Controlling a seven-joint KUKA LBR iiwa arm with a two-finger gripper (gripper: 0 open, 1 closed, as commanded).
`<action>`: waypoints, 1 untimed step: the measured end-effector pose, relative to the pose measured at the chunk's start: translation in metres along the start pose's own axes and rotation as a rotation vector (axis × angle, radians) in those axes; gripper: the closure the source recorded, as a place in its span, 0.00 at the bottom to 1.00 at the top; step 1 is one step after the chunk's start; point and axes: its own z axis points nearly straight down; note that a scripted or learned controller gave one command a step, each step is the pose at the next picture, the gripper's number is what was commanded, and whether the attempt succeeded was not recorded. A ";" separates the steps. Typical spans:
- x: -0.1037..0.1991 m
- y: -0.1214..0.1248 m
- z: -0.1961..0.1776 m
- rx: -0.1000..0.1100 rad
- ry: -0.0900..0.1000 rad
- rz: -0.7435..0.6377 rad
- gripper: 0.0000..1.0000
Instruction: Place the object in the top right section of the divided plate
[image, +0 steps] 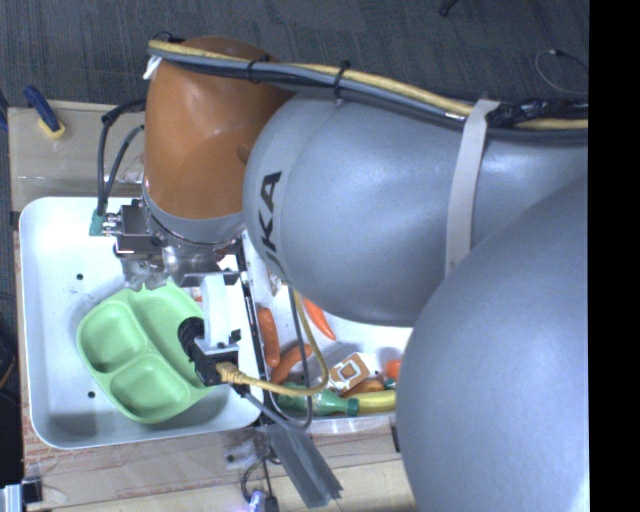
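Note:
A light green divided plate (135, 355) lies in the left white bin (45, 300), toward its front. Two of its sections show; its right side is hidden under the wrist. The arm fills the upper and right part of the camera view, and its orange band sits over the bin's far right. My gripper (150, 268) hangs at the plate's far edge, its metal end just above the rim. No object shows between it and the plate.
The right bin (360, 415) is mostly covered by the arm. In its visible strip lie orange carrot-like pieces (315, 318), a yellow banana-like thing (372, 401), a green item (318, 403) and a small white-and-orange block (348, 371). A blue-and-yellow tool (42, 110) rests on the bench's far left.

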 end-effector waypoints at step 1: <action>-0.083 -0.024 0.019 0.001 0.001 0.390 1.00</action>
